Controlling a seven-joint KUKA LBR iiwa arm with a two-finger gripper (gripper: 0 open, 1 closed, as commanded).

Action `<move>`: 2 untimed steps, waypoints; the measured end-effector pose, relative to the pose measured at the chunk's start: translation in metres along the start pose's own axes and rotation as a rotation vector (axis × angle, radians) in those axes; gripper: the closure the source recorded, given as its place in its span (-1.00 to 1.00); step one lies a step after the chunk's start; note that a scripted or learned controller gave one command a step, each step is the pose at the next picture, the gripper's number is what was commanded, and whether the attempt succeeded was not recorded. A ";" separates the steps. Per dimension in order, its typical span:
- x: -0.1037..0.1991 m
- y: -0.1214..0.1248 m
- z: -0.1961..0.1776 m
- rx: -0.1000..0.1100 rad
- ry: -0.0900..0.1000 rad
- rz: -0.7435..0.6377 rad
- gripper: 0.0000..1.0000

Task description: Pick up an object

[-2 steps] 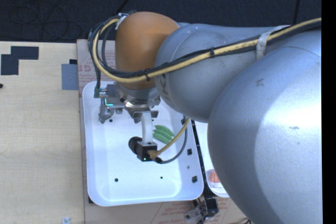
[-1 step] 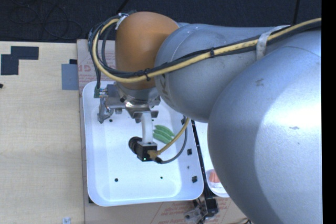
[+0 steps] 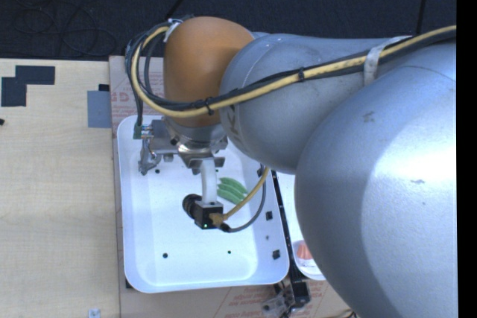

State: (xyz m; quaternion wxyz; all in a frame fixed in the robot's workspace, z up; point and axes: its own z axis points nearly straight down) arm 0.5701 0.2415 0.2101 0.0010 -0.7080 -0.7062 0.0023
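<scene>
Camera view, from above: the arm sweeps in from the right, big and grey, and covers most of that side. Its orange band sits over the far end of the left bin, with yellow and black cables looping around it. Right beneath the band, the gripper hangs low over the far half of that bin. Is it clenched or released? I cannot tell, because the wrist hides its business end from this angle, and nothing can be seen in its grasp.

And there's the target: a green thing lying on the white floor of the left bin, near the right wall, just beside the gripper and toward the near side. It looks like a few pale green strips side by side, partly covered by the robot's hardware. A couple of small dark specks dot the floor nearer the camera.

Only a sliver of the right bin peeks out under the arm, with something pinkish-orange in it. The bench to the left is pale wood with dark patches.
</scene>
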 end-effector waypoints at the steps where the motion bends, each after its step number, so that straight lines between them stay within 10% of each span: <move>1: 0.000 0.000 0.000 0.000 0.000 0.000 -1.00; 2: 0.000 0.000 0.000 0.000 0.000 0.000 -1.00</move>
